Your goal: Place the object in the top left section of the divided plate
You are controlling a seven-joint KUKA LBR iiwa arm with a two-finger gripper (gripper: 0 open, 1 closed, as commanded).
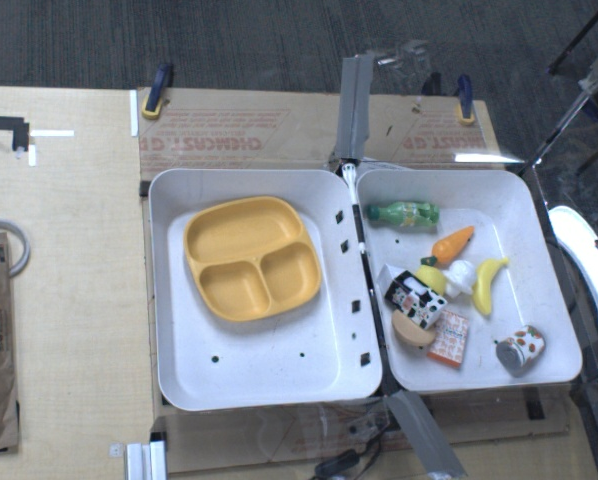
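Picking comes first (jaws open or shut, I cannot tell): grab a toy from the right bin for the yellow plate.

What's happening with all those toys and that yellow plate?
Nothing is being handled right now. A yellow plastic divided plate sits in the left white bin with all three sections bare. The right white bin holds a pile of toys, among them a green bottle, an orange carrot and a yellow banana. None has gone into the plate yet.
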